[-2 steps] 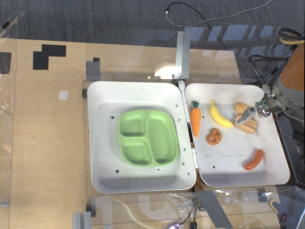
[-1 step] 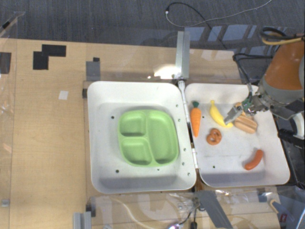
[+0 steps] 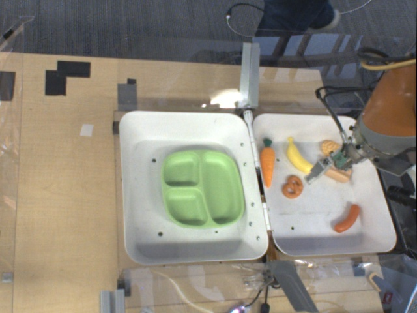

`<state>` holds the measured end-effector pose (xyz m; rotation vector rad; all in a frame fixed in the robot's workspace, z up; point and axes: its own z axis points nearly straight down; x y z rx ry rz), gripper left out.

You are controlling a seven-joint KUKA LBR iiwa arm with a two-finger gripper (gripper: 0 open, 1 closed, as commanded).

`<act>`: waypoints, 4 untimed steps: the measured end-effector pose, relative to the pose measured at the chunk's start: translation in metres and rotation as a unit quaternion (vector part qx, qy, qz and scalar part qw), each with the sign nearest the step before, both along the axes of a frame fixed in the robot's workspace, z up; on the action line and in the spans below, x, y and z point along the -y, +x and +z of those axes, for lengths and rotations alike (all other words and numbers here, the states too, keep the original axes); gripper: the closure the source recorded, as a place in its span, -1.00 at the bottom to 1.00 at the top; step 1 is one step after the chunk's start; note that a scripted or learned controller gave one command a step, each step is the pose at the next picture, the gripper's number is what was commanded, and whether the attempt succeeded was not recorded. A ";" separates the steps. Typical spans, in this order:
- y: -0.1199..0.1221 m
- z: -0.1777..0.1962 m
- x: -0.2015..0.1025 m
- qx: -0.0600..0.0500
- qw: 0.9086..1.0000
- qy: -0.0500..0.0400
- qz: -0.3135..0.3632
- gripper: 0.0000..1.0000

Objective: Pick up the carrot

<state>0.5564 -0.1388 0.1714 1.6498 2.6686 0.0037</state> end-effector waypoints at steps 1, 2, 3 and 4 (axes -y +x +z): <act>-0.032 -0.020 -0.021 -0.001 0.985 0.001 -0.174 -1.00; -0.050 -0.027 -0.029 -0.002 0.935 0.002 -0.356 -1.00; -0.065 -0.081 -0.053 0.005 0.947 0.002 -0.321 -1.00; -0.011 0.014 -0.060 0.000 0.961 0.001 -0.278 -1.00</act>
